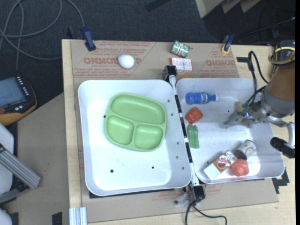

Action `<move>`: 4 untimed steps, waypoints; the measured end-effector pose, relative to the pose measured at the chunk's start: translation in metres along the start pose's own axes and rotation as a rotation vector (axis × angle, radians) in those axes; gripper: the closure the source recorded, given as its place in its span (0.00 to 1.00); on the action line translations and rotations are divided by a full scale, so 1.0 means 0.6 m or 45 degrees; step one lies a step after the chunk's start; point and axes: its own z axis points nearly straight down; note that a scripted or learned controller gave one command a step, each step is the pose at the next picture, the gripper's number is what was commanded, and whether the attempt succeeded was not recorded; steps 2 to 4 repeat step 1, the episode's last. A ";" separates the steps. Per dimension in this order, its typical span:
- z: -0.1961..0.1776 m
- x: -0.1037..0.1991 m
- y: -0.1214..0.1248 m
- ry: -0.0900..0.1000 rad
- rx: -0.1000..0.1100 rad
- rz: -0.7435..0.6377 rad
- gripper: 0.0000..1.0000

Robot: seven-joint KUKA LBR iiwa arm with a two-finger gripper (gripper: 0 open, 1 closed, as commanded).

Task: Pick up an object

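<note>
With the gripper (233,121) seen splayed open and empty over bare floor of the right bin (220,86), the pick would best be made by centring it over the orange object (194,115), lying apart at its nine o'clock, before descending.

A white egg (126,61) sits on the brown cardboard (140,57) behind the left bin. A small green can (180,48) lies near the back edge, with a red and white packet (181,64) just in front of it. Two blue clamps (87,38) grip the back of the board. A grey cable (28,8) loops on the dark floor, by a black screen (14,93).
</note>
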 end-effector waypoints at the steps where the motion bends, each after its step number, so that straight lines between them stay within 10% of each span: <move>1: 0.000 0.000 0.058 0.000 0.000 0.000 0.00; 4: 0.000 0.000 0.058 0.000 0.000 0.000 0.00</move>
